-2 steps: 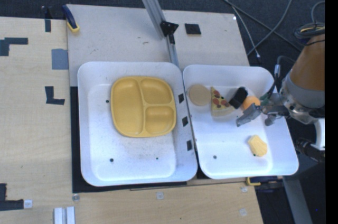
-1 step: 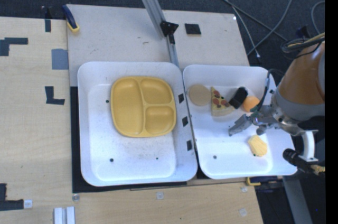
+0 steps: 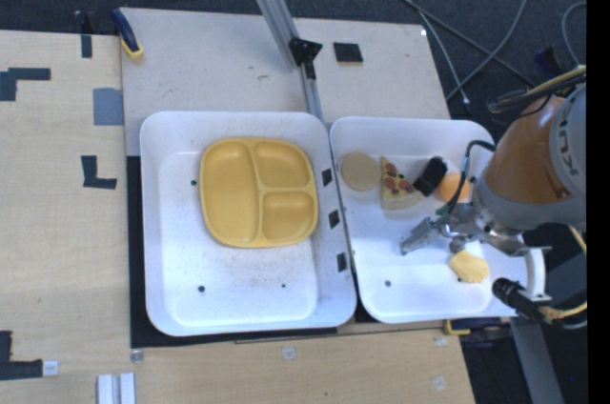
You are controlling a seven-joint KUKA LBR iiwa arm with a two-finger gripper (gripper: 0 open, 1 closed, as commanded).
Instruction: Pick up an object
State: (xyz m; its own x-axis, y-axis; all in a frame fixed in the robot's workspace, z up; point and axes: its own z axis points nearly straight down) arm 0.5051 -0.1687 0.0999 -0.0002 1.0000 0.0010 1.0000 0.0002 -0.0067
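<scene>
Bench, right bin (image 3: 381, 297): my gripper (image 3: 416, 240) hangs part-open, empty; the yellow piece (image 3: 469, 268) at its four o'clock needs a squarer, centred descent.

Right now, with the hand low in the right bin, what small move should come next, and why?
Probably a short shift toward the yellow piece beside the hand, then a descent onto it. The hand sits over bare floor of the right bin, with nothing seen between its fingers. The pizza slice toy and tan disc lie farther off.
</scene>
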